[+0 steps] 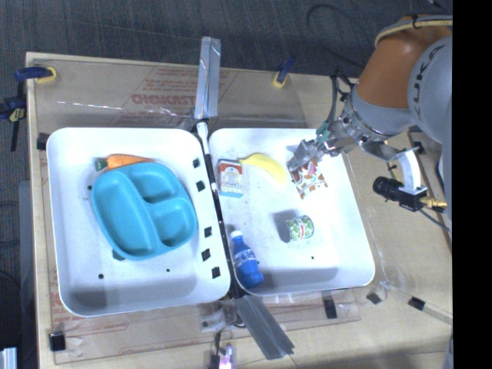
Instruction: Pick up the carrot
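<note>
The carrot [128, 160] is orange with a green stub at its left end. It lies in the left bin [69, 275], wedged against the far edge of a blue divided plate [144, 210] that partly covers it. My gripper [302, 161] hangs over the far right part of the right bin [346, 264], far from the carrot. It sits right above a red and white packet [311, 181], close beside a banana [264, 165].
The right bin also holds a small red and white box [230, 177], a green can on its side [298, 227] and a blue bottle [245, 258] by the near left corner. A ridge with black clips [206, 206] divides the two bins.
</note>
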Robot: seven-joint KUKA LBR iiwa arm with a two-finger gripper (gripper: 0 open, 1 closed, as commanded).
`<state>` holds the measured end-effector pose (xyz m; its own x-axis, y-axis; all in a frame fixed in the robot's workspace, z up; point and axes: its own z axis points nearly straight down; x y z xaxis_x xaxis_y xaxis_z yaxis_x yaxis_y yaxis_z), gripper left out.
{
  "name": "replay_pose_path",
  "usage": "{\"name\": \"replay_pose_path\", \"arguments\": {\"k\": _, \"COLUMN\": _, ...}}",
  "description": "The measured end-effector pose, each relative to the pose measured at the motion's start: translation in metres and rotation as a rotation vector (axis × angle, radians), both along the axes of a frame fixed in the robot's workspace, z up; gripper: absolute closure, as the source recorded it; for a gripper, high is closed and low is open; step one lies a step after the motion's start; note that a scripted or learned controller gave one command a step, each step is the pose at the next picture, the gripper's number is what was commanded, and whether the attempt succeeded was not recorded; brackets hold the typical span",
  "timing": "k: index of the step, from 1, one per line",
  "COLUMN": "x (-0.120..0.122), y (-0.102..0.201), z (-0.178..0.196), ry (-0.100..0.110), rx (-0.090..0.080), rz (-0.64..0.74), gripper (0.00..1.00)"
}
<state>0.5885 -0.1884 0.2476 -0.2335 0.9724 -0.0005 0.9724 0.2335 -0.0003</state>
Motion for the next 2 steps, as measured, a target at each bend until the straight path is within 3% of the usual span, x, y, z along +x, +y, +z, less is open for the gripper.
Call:
{"name": "replay_pose_path", "arguments": {"k": 1, "x": 0.000, "y": 0.001, "z": 0.000, "ry": 0.001, "rx": 0.000, "rz": 0.001, "gripper": 0.00}}
{"name": "replay_pose_path", "arguments": {"k": 2, "x": -0.020, "y": 0.048, "z": -0.086, "ry": 0.004, "rx": 0.001, "rz": -0.171, "gripper": 0.00}}
